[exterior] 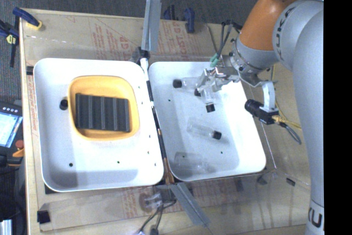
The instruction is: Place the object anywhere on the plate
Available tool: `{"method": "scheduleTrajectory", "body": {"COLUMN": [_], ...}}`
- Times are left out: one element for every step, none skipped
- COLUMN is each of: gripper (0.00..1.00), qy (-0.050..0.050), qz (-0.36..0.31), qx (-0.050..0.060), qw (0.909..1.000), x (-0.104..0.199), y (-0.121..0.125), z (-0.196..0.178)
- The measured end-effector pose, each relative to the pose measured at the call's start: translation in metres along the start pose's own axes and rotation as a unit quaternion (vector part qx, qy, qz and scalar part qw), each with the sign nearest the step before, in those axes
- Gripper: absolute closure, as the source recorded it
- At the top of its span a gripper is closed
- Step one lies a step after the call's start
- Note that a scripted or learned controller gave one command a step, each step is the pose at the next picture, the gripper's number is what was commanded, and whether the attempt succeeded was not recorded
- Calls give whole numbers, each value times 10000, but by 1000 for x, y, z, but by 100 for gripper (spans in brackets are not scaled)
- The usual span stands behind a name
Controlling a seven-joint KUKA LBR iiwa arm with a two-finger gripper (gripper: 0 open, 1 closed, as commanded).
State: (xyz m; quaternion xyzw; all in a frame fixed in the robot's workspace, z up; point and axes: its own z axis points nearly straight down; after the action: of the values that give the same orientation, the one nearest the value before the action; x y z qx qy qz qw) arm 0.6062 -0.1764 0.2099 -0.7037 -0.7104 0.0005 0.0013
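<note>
Pincer (209,97) state impossible to tell; best lowered squarely onto the clear object (204,131) before carrying to the yellow plate (103,85).

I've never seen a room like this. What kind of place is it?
Probably a robot lab. A big grey and orange robot arm reaches over two white bins on a wooden bench with clamps, above dark carpet.

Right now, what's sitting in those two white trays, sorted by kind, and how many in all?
Yellow plate with dark slotted insert, left bin: 1
Small black pieces: 3, one in the left bin, two in the right bin at and
Total: 4
The clear things in the right bin are too faint to count.
</note>
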Motion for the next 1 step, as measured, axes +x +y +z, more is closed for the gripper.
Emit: {"method": "scheduleTrajectory", "body": {"gripper": [100], "qy": [-7], "qz": [-1069], "qx": [2], "qw": [9943], "x": [74], "y": [18], "z": [-6]}}
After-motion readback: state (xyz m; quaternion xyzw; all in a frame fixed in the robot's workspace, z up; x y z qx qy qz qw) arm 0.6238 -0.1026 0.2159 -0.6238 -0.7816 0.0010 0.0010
